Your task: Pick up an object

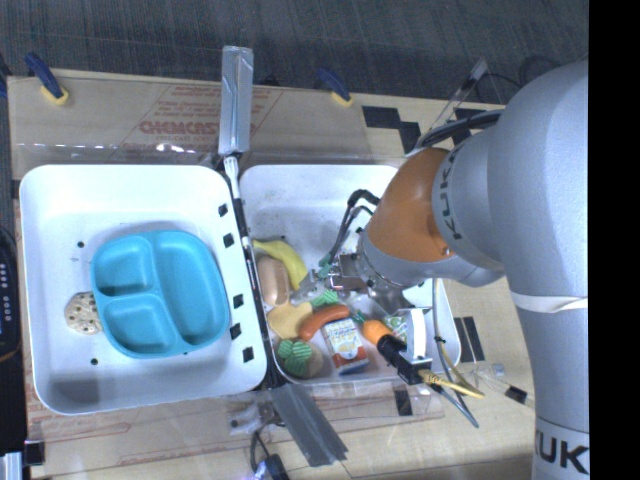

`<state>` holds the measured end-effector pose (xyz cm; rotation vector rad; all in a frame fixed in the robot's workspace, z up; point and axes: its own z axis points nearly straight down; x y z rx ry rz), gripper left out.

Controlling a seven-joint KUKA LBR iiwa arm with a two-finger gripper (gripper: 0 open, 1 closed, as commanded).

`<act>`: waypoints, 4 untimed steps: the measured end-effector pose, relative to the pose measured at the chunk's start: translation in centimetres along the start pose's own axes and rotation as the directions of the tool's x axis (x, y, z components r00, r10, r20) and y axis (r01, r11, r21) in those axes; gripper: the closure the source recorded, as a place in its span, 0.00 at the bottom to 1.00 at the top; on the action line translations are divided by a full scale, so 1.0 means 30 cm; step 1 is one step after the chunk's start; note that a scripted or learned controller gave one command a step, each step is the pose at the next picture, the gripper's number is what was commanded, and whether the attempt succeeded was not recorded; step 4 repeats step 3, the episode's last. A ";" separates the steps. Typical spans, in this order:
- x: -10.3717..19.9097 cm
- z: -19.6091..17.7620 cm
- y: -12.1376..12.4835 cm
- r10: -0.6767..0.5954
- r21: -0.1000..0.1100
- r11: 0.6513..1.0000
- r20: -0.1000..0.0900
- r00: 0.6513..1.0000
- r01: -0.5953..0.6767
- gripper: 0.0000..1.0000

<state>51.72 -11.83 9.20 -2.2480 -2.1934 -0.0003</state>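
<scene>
My arm hangs over the right bin, wrist low among the toys, and my claw is hidden under it, so I cannot tell its state. Nothing is lifted: the banana, the orange carrot and the small carton lie in the pile. The pick remains undone

the arm's wrist hides its gripper and part of the right bin.
</scene>
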 end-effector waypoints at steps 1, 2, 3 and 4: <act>0.022 -0.055 -0.134 -0.372 0.000 0.928 -0.001 0.928 0.372 0.00; 0.017 0.003 0.154 -0.123 0.001 0.992 0.000 0.992 0.123 0.00; 0.017 -0.031 0.155 -0.124 0.002 0.992 0.000 0.992 0.124 1.00; 0.017 -0.031 0.155 -0.124 0.002 0.992 0.000 0.992 0.124 1.00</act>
